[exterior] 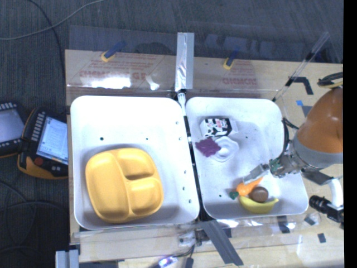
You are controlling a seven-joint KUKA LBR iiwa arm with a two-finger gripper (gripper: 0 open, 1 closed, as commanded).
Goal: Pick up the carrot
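The orange carrot (249,186) with a green end lies in the front part of the right bin (279,116), tilted, resting against a yellow banana (260,205) and a brown round item (259,194). My gripper (264,172) comes in from the right, low over the bin, and its tip sits right at the carrot's upper right end. Whether it touches the carrot is unclear. The grey arm with its orange band (329,124) stands over the bin's right rim.
Further back in the right bin are a purple grape bunch (207,147), a white cup-like item (227,149) and a black-and-white carton (216,126). A yellow divided tray (124,182) lies in the left bin (111,110).
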